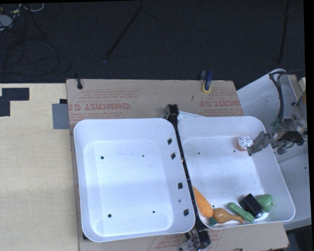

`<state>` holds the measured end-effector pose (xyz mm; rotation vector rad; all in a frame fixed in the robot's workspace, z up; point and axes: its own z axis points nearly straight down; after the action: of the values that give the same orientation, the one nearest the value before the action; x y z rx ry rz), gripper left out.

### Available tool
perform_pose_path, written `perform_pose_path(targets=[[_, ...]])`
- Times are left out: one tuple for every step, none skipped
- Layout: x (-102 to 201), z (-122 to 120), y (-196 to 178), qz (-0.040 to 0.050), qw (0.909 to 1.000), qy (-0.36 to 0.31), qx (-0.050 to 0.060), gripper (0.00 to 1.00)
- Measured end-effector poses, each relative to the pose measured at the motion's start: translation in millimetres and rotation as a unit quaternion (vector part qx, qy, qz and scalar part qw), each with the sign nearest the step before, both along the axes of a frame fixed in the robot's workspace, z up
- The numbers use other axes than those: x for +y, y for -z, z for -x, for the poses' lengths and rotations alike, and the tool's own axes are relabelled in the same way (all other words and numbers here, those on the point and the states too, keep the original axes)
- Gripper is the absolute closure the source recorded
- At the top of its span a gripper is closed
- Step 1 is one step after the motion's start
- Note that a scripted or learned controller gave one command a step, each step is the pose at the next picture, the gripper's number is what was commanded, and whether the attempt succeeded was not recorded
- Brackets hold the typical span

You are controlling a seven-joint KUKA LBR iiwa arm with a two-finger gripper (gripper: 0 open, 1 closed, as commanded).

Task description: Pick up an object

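My gripper (258, 143) hangs at the outer rim of the nearer white bin (225, 171). Just past that one, touching it along a dark seam with black clips (180, 168), sits the second white bin (128, 185). Both rest on a brown printed cardboard sheet (120, 100). A blue and yellow clamp (206, 82) grips the sheet's back edge, up and across from my gripper. Farthest from me lies the pale wood bench top (30, 178), with black (12, 99) and grey (59, 115) patches. Cables (19, 9) trail over the dark floor behind.
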<state>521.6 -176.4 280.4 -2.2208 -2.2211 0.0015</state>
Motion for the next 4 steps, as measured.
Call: perform_pose_path(targets=[[-0.6,0.0,-9.7,-0.0002,1.0,0.0,0.001,1.0],[-1.9,0.2,-18.9,-0.0005,1.0,0.0,0.001,1.0],[-2.9,0.3,-28.1,-0.0008,1.0,0.0,0.002,1.0],[-20.7,-58.1,73.4,-0.001,1.0,-0.002,0.004,1.0]])
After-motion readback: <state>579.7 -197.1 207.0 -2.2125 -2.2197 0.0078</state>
